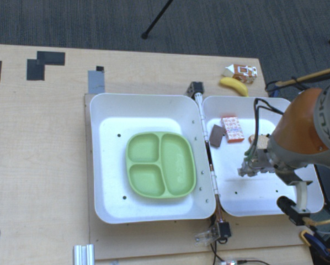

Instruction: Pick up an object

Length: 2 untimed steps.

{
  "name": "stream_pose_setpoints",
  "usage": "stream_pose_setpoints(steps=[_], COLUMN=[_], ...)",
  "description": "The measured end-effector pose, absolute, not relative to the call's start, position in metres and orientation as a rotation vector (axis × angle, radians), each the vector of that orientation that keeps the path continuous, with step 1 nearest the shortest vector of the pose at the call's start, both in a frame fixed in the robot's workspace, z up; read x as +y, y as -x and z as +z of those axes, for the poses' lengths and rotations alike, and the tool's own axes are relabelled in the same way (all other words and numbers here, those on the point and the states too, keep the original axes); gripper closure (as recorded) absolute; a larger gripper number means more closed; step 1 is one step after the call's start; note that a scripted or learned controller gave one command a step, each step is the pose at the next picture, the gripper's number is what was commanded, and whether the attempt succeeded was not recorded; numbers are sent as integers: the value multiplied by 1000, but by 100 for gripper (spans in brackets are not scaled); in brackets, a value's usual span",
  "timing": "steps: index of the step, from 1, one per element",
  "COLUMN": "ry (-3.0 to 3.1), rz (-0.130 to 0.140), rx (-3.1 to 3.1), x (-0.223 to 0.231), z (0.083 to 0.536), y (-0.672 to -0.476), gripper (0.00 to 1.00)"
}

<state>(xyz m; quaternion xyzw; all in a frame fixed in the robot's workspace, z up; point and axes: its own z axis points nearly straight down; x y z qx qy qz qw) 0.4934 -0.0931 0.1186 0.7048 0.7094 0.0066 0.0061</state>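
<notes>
A: Jaws?
B: Gripper [248,169] low over the right bin [264,203], can't tell if the jaws are wide or narrow
A: Objects?
B: Red-and-white packet [232,129] and grey block [215,135] at that bin's far left. Green divided plate [160,165] in the left bin [107,148]. Banana [233,85] and small carton [242,71] on the worktop [38,148] behind
</notes>
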Motion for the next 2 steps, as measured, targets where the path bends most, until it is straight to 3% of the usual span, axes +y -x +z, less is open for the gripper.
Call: stream_pose_setpoints(steps=[1, 2], ry=[-2206, -2217], rz=[20, 6], rx=[2220, 2219], x=[-93, -85], z=[118, 87], y=[-493, -488], gripper=[0, 0])
